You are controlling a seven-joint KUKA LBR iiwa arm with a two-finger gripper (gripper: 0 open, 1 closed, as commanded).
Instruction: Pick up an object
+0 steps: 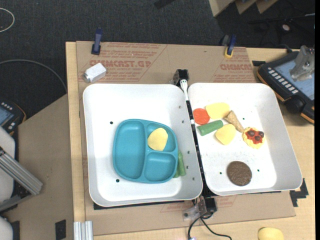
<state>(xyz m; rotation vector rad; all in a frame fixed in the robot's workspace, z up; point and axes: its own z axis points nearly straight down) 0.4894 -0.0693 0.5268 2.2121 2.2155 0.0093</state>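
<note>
two white bins are set side by side on the bench (150, 59). the left bin (100, 134) is taken up mostly by a blue tray (132, 156), in whose upper right compartment a yellow piece (158, 139) is lying; a green strip (180, 165) is seen just beside the tray's right edge. in the right bin (270, 114) a brown disc (239, 173) is placed near the front, well apart from a cluster further back: two yellow blocks (218, 110), a green stick (210, 128), an orange round (201, 116), a cone (234, 120) and a pizza slice (254, 136). the gripper's state cannot be told.
</note>
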